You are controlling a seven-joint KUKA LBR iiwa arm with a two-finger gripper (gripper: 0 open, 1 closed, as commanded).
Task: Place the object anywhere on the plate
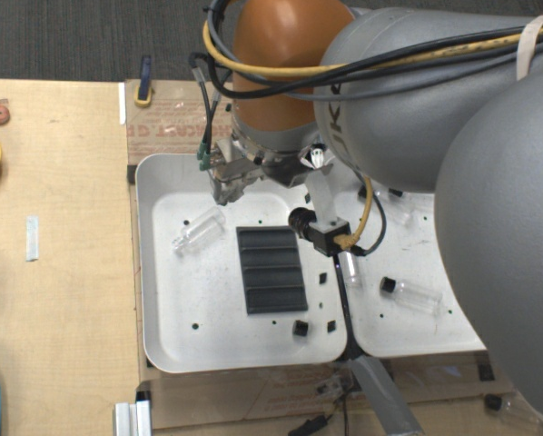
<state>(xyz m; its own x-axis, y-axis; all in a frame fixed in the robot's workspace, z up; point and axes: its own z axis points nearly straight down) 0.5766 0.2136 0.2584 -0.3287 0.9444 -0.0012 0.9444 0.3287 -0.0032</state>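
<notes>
A black ribbed rectangular plate [271, 269] lies flat in the middle of the left white bin [158, 334]. A small clear plastic vial [199, 232] lies on its side on the bin floor, just left of the plate's top corner and apart from it. My gripper [225, 189] hangs over the bin's back part, a little above and to the right of the vial; nothing shows in its grasp. The orange wrist band and the grey arm hide the back of both bins.
A second clear vial [413, 294] with a dark cap lies in the right bin [453, 339]. Small black cubes [300, 329] sit near the plate's lower right. A black cable runs down the ridge between the bins. A wooden bench top [63, 198] lies to the left.
</notes>
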